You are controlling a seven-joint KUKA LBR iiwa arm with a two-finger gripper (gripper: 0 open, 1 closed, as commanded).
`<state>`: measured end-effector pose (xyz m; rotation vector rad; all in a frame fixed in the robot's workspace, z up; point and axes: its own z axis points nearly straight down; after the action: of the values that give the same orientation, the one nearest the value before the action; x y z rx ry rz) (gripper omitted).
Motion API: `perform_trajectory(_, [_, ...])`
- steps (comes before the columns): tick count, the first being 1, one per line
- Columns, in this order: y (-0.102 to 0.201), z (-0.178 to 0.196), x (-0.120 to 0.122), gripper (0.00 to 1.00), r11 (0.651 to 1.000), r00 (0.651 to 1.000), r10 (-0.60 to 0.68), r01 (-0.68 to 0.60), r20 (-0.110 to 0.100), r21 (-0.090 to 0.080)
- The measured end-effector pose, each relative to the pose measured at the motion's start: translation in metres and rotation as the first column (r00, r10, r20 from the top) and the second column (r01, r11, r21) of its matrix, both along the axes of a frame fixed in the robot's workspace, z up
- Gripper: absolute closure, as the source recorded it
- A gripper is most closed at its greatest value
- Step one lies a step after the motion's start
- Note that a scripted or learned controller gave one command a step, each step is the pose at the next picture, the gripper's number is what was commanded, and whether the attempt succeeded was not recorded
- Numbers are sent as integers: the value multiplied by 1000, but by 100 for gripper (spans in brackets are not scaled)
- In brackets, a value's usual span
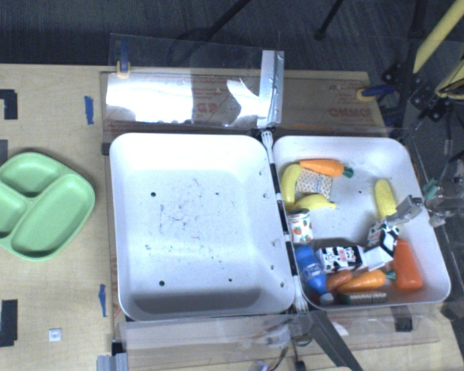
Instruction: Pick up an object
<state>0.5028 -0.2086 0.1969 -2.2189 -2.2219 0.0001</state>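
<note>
The step in hand looks like the approach: the gripper (396, 216) sits low at the right side of the right bin (363, 147), among toy food, and nothing has been lifted. Its tip lies near the yellow corn (384, 198) and just above the orange carrot (407, 267), but whether the jaws are apart or closed, or touching anything, I cannot tell at this size. Next it needs to settle over one item and close squarely before rising; the left bin (139, 157) is well apart.
</note>
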Motion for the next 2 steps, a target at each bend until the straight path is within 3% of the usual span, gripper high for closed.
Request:
perform_trajectory(1, [-15,-14,51,0,996,996,-87,87,3,-2])
perform_trajectory(2, [-11,-55,79,0,994,993,-113,113,33,-5])
